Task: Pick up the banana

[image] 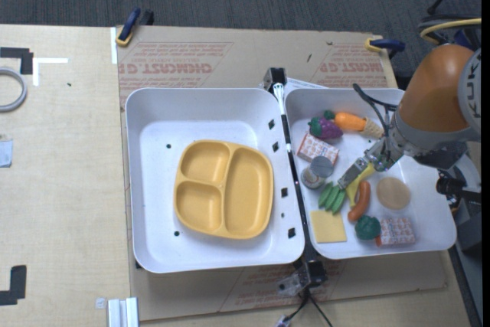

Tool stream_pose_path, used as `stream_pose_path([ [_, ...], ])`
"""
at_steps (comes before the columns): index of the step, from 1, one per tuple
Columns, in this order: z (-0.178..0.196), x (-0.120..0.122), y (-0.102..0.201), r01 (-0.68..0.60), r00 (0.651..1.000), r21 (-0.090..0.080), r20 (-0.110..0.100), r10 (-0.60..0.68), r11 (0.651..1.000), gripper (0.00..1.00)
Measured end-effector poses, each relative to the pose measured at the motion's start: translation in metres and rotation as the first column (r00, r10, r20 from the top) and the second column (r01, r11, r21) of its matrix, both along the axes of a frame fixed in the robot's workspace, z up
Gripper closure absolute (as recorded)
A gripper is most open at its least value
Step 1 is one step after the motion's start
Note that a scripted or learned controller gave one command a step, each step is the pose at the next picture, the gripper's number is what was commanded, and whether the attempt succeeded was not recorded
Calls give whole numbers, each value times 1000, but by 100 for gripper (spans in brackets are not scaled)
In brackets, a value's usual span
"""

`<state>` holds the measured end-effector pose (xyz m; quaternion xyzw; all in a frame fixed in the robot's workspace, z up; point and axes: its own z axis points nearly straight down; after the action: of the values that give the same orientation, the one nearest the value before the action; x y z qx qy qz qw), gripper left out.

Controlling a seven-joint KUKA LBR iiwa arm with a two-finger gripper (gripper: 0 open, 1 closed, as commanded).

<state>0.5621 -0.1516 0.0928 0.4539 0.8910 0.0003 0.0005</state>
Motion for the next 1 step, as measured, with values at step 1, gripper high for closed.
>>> stream_pose_path([
  [1, 0, -21, 31, -406, 914, -1, 0, 406, 914, 0],
])
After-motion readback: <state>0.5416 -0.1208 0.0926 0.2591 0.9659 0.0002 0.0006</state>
